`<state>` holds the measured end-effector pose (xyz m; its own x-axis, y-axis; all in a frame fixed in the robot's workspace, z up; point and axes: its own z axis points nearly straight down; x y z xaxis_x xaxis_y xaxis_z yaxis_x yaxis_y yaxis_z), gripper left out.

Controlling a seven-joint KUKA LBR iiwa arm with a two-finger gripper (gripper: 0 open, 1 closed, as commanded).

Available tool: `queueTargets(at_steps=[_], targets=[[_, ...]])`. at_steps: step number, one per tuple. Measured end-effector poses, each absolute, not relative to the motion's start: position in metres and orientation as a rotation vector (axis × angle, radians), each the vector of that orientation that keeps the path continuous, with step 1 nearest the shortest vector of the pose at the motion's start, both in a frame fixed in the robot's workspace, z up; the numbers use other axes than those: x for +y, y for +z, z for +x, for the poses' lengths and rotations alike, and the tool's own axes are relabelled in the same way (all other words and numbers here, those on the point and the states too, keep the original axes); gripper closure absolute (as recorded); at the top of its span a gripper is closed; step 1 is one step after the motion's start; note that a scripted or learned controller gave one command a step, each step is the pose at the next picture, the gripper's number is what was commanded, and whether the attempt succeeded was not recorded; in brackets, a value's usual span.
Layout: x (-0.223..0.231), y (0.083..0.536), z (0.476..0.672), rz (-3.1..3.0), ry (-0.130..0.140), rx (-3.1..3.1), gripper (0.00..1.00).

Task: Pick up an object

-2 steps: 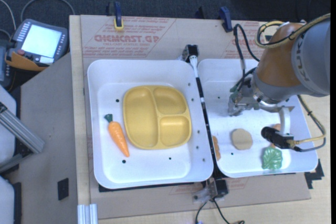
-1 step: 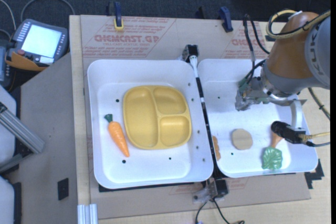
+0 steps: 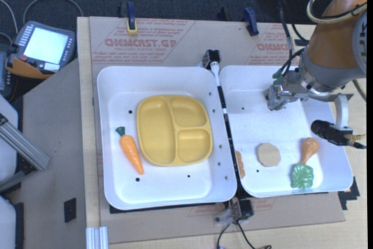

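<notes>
**Claw low over the far part of the right bin, nothing seen in its grip**

Your claw (image 3: pixel 278 97) hangs at the end of the grey arm (image 3: pixel 333 49), over bare white floor in the far half of the right bin (image 3: pixel 326 186). From this slant you cannot tell whether it is released or clenched, and no object shows in its grasp.

The things you could pick all lie away from it:

- A tan round piece (image 3: pixel 268 155) sits nearer the camera than the claw, almost straight below it in the view and clearly apart.
- An orange cone-shaped piece (image 3: pixel 309 148) lies toward the camera and to the claw's right in the view, tilted, with its wide end up.
- A green leafy piece (image 3: pixel 302 176) lies just beyond the cone's narrow end, the farthest of the three from the claw.
- A small orange piece (image 3: pixel 239 164) rests against the bin's wall, to the claw's left and toward the camera.

Further left of the claw, across the divide, the left bin (image 3: pixel 111 183) holds a yellow divided plate (image 3: pixel 175 128). A toy carrot (image 3: pixel 131 151) with a green top lies just beside the plate's far side from the claw.
</notes>
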<state>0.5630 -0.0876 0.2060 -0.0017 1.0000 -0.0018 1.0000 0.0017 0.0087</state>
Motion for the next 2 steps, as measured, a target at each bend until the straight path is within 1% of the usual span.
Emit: queueTargets(at_steps=[1, 2], targets=[[-0.088, 0.247, 0.565, 2.215, 0.006, 2.218, 1.0], [-0.035, 0.237, 0.571, 2.217, 0.0, 2.23, 1.0]])
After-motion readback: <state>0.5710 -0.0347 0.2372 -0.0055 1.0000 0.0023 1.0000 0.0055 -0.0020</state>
